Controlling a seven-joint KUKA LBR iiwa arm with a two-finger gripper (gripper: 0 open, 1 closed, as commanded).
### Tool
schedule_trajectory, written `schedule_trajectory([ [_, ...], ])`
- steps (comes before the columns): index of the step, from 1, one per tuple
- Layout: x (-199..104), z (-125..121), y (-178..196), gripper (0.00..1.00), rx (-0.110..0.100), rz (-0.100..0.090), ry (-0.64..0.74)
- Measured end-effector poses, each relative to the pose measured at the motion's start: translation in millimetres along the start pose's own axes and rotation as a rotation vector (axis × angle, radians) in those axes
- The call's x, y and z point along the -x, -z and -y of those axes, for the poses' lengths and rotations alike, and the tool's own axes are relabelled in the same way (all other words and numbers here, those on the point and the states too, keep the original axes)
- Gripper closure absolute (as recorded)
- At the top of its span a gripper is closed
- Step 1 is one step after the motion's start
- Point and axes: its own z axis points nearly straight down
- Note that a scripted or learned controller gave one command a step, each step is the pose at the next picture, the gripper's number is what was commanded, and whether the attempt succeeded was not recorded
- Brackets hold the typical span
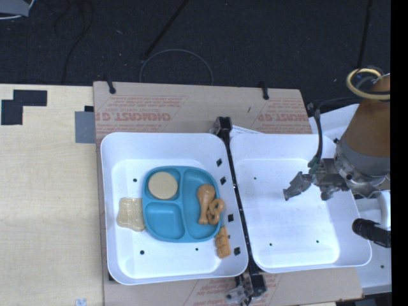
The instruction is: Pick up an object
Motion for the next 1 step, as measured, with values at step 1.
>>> schedule_trajectory([
  [1, 0.2, -2.3, 6.3, 0.0, 0.013, 0.002, 0.002],
])
